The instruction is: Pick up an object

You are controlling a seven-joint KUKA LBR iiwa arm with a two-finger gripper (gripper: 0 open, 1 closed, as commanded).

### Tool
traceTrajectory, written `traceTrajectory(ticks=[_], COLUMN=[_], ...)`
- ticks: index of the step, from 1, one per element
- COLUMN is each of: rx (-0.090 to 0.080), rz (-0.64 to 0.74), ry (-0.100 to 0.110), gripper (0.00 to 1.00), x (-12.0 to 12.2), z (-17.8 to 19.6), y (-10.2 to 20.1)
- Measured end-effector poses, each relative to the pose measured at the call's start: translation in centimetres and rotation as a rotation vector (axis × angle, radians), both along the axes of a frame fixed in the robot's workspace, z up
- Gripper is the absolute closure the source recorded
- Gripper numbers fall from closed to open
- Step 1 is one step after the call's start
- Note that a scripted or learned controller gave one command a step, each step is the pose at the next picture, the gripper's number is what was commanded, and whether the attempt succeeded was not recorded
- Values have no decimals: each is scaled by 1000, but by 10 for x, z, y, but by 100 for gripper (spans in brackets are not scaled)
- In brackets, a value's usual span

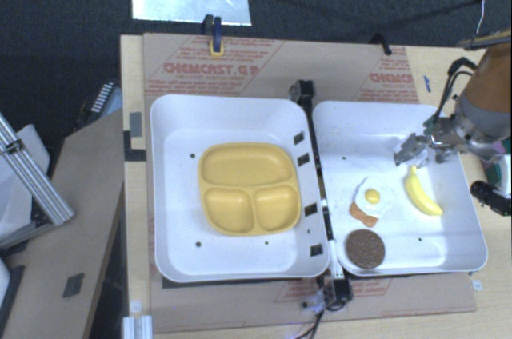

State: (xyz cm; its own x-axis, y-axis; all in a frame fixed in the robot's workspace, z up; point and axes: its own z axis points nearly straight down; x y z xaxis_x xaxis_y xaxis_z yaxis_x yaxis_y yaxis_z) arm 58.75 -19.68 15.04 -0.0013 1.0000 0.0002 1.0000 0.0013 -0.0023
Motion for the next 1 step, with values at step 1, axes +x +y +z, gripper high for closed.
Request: traceTrajectory(ticks=[1], rx=[1], rz=[3], ry=[0], gripper=[0], x=[5], z=[-46], y=[7])
